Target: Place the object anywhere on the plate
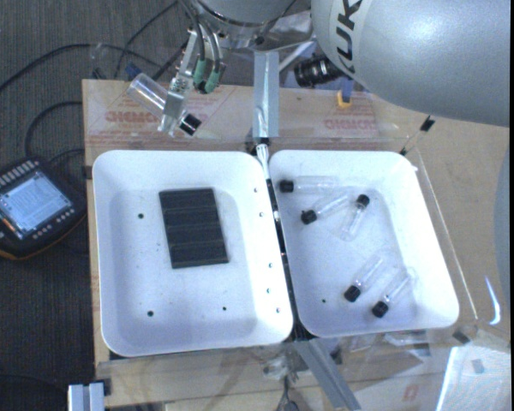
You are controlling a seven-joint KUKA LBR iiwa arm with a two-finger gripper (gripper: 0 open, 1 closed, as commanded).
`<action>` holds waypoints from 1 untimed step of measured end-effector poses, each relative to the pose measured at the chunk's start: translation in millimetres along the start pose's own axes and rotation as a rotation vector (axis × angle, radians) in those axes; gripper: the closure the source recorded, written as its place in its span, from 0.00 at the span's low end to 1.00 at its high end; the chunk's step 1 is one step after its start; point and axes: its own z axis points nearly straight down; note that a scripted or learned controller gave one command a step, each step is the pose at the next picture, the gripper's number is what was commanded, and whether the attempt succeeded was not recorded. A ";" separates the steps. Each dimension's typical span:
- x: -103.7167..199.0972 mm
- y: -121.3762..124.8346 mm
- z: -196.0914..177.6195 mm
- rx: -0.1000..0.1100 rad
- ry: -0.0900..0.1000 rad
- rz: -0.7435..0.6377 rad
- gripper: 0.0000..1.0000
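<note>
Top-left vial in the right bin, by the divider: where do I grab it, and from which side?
Probably mid-tube on the vial, coming straight down and closing across its width. It lies flat, pointing left-right, with its cap close to the wall of the bin, so the clear middle offers more room than the cap end.

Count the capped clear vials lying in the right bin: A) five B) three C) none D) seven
A: five clear vials with black caps lie in the right bin: one near the top-left corner, two just below it, and two toward the bottom right. A sixth vial sits at the gripper, above the left bin with the dark plate.
</note>
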 end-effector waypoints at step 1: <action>-46.7 18.5 0.3 0.001 -0.001 -0.077 1.00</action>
